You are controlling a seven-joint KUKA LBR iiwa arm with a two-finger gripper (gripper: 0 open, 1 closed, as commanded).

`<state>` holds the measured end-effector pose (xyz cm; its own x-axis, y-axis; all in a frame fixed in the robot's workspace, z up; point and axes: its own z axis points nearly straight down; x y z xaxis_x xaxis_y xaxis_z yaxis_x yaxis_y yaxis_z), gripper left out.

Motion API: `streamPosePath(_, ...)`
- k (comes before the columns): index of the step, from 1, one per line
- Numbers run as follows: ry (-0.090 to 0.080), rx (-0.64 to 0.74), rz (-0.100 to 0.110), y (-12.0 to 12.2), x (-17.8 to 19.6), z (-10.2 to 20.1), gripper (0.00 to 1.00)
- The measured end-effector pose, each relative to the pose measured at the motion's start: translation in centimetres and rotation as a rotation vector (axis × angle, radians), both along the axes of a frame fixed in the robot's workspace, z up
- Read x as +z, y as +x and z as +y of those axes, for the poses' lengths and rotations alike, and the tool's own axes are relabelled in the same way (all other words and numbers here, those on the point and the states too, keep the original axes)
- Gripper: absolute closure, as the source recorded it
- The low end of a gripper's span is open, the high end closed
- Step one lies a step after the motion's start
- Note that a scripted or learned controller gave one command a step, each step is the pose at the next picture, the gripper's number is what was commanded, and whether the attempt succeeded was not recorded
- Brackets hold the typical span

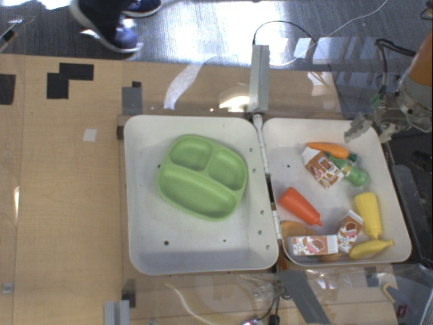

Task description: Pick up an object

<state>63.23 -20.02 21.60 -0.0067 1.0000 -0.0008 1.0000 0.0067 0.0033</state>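
Observation:
The right bin [284, 137] holds several toys. An orange carrot [328, 149] lies near the back, with a brown-and-white carton [323, 170] and a green bottle [353, 175] just in front of it. A red-orange bottle [300, 206] lies mid-bin. A yellow bottle [369, 213], a small carton [350, 231], a banana [370, 248] and a flat carton [312, 245] crowd the front right. My gripper [371, 126] hovers over the bin's back right corner, above and right of the carrot, open with nothing between its fingers.
The left bin [145, 242] holds a green divided plate [202, 175]. A grey post [260, 76] stands behind the seam between the bins. A person's feet [118, 19] are on the floor at the back left. Cables trail at the back right.

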Motion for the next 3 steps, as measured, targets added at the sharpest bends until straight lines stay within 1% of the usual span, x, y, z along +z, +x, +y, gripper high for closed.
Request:
streamPosePath(1, -0.003, 0.191, -0.006, 1.1, -12.8, -0.5, 0.00)
streamPosePath(2, -0.003, 0.173, -0.006, 0.7, -2.4, -0.4, 0.00)
streamPosePath(3, 0.000, 0.178, -0.003, 3.6, -11.7, -0.2, 0.00)
